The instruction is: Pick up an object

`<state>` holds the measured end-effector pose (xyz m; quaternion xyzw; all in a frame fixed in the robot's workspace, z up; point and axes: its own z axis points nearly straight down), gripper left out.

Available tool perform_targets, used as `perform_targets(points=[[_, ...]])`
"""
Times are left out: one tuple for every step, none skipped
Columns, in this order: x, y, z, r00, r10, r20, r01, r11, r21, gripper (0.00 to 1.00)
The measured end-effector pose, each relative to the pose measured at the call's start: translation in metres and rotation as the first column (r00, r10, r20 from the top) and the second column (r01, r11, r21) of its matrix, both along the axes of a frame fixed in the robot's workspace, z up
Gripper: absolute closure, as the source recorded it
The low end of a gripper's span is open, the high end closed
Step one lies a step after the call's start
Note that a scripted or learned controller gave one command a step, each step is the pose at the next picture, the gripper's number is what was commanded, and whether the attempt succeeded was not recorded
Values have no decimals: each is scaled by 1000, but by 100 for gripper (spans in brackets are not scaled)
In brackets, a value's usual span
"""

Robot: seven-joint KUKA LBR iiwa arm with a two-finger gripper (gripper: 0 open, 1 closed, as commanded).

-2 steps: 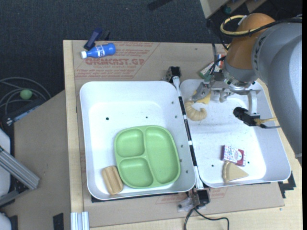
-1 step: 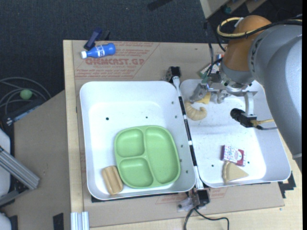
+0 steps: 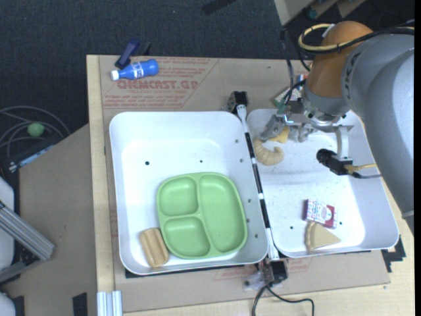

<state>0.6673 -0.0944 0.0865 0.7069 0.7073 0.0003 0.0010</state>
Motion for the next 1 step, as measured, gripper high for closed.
perform_targets(points=[[-1,-3,-1,1000,0,-2,0,1000,0,0]])
